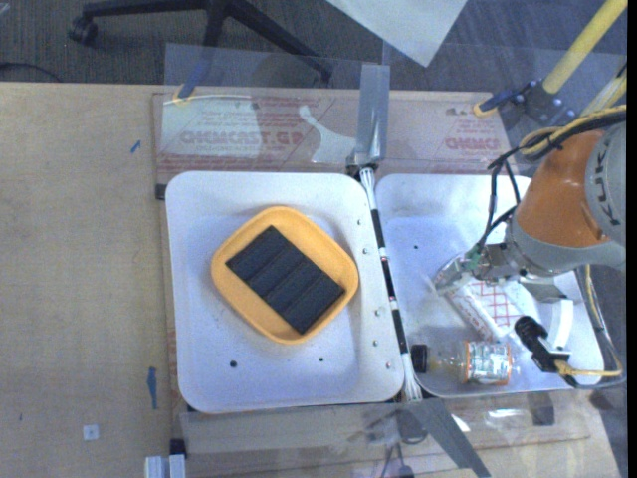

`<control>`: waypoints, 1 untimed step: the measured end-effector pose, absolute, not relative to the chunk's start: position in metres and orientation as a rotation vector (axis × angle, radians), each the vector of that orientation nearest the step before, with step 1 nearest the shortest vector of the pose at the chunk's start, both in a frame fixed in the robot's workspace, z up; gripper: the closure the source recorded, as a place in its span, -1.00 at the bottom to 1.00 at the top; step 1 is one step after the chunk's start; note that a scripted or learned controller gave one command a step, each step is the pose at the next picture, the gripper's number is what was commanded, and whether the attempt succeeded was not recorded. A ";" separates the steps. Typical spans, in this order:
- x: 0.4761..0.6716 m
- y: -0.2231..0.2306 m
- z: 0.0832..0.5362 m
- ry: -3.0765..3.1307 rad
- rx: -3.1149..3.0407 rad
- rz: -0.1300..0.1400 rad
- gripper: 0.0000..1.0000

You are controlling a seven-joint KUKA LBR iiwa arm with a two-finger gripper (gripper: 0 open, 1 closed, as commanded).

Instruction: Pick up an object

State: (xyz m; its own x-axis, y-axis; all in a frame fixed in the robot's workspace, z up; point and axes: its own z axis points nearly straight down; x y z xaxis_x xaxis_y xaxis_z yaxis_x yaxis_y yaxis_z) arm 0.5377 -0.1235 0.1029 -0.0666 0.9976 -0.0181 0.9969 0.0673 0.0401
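Note:
The arm reaches in from the right over the right bin [418,217]. Its gripper [456,272] hangs low above the upper left end of a white packet with a red check pattern [490,310], and the view does not settle whether they touch. A small clear bottle with a black cap and a green-and-white label [470,362] lies on its side at this bin's front edge. In the left bin [199,366] a yellow-orange square dish with a black ribbed panel on top [285,273] lies near the middle, turned diagonally.
A grey divider rail [383,267] runs between the two bins. A clear plastic sheet and a metal bracket [373,108] stand behind them. The wooden bench [80,267] spreads to the left, and an office chair base [219,18] stands beyond it.

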 end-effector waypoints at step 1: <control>0.564 -0.106 0.102 2.354 2.022 0.022 -1.00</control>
State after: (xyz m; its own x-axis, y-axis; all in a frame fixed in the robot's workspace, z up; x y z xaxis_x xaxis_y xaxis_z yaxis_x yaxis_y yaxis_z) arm 0.5635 -0.1055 0.1015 -0.1503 0.9884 -0.0199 0.9879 0.1510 0.0358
